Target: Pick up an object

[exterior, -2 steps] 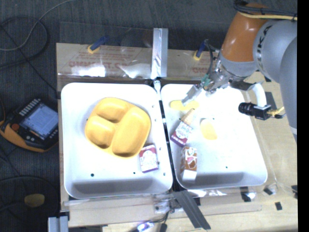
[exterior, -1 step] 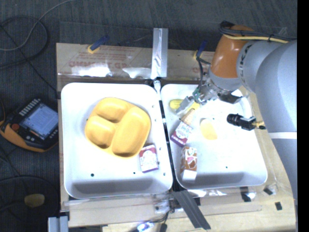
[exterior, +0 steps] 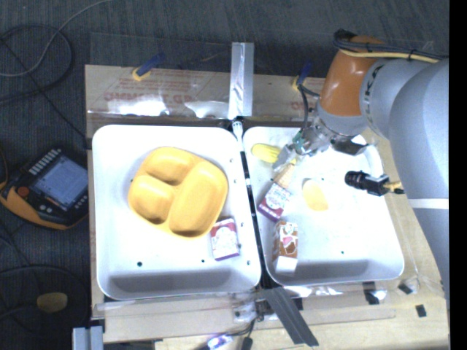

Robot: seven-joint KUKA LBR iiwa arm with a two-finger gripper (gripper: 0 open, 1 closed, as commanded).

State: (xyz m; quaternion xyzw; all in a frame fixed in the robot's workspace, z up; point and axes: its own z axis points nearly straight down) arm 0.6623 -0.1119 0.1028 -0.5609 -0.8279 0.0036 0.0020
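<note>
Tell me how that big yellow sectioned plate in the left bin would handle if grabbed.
The yellow plate looks like rigid moulded plastic, so probably stiff and light. It seems to lie upside down, domed and glossy, so it may slip. It is broad beside the cartons, so likely awkward to span.

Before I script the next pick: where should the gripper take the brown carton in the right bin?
Grip the brown carton across its narrow middle, coming straight down. It lies flat near the right bin's front-left corner, long sides exposed, clear of the purple carton.
</note>
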